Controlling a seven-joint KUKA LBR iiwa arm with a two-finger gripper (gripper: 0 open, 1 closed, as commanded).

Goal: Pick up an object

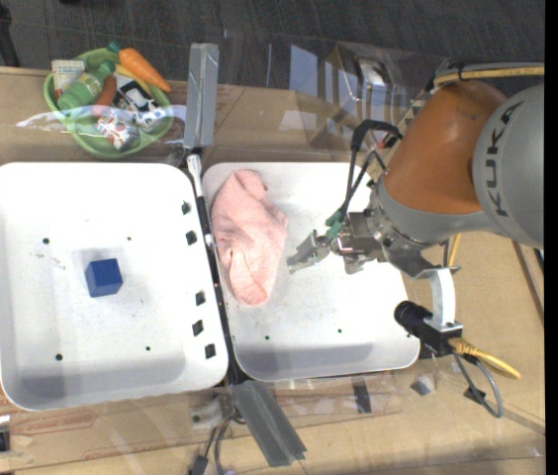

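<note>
The tool (301, 255) is seen low over the right bin (358, 349), and whether its tips are apart or together cannot be told at this angle; nothing is seen between them. Just ahead of the tool, on the side away from the arm (457, 156), a crumpled pink cloth (247, 234) is spread along the bin's inner wall, its nearest edge almost touching the tool. Much farther beyond the cloth, across the divider, a blue cube (104, 276) is set alone in the left bin (22, 216), well apart from the tool. A green bowl of toy food (111, 102) is kept on the desk (309, 87) behind the bins. The cloth is judged the likely target. For a sound grasp, a raised fold should be straddled rather than the flat edge, and the tool should be lowered fully before closing, since thin fabric is easily slipped past.
</note>
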